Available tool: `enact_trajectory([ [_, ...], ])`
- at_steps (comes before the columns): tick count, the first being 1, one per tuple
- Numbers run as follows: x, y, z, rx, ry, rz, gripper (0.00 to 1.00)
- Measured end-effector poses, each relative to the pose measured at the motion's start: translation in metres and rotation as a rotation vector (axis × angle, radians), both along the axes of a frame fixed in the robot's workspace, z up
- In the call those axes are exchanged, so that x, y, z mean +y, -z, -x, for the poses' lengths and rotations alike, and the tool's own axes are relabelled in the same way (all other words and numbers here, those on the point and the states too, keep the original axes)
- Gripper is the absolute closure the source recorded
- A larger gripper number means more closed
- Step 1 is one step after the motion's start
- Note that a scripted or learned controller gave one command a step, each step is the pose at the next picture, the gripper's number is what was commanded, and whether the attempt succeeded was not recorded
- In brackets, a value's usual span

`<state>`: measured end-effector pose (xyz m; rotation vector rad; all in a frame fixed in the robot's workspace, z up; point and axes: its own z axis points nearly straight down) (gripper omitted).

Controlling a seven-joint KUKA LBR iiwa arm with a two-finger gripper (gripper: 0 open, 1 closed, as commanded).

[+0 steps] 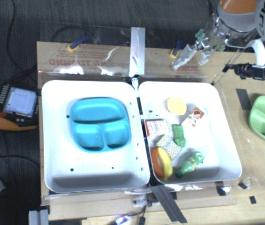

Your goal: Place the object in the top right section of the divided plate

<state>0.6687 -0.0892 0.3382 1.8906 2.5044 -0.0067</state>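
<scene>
On the left bin's [52, 139] floor lies the plate [100, 123], a smooth blue moulded tray with rounded corners, split by low ridges into one long section at the far side and two smaller sections at the near side. Its surface is glossy, and bare white floor rings it on every side, widest toward the near wall.

Across the central divider [139, 125], the right bin [226, 139] holds the loose items, clustered against its left half. A flat pale-yellow disc [176, 105] sits farthest back. Beside it lies a small brown-and-white packet [196, 115]. A red-and-white printed carton [155, 126] rests against the divider. A knobbly green piece [179, 136] lies at centre, with a checked, soft-looking pouch [169, 147] just below it. A banana [165, 163] curves over a rounded orange-red fruit [156, 159] at the near-left corner, and a green bottle-shaped toy [189, 164] lies tilted by the near wall. The bin's right half is open floor.

Above and beyond the right bin's far edge, the gripper [187, 57] hangs over the cardboard bench [99, 57], well apart from all items. Its pale fingers [183, 60] point down-left, close together with nothing between them. A green moulded object [262, 116] stands on the bench at far right.
</scene>
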Motion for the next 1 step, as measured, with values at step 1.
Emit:
enact_trajectory([
  [1,-0.0001,0.0002,0.0001,0.000,0.000,0.000,0.00],
])
